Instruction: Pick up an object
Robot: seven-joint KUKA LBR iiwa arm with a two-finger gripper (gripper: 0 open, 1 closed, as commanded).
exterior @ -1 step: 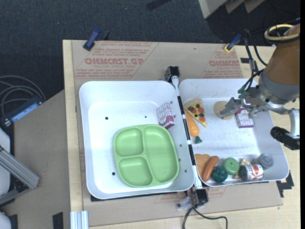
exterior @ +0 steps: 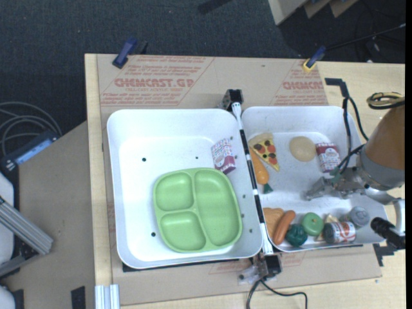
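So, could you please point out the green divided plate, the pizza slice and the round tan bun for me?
green divided plate (exterior: pixel 195 209): camera view, on its central ridge.
pizza slice (exterior: pixel 264 150): camera view, on its topped face.
round tan bun (exterior: pixel 302 148): camera view, on its top.

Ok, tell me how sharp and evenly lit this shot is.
Camera view: soft all over; labels on the cans are unreadable. Lighting is even and diffuse, with faint shadows under the green tray and no strong glare on the white bins. The gripper is blurred grey.

on the desk (exterior: pixel 96 192), the divided plate (exterior: pixel 195 209) lies in the left bin (exterior: pixel 122 172); the pizza slice (exterior: pixel 264 150) and carrot (exterior: pixel 283 224) lie in the right bin (exterior: pixel 290 114).
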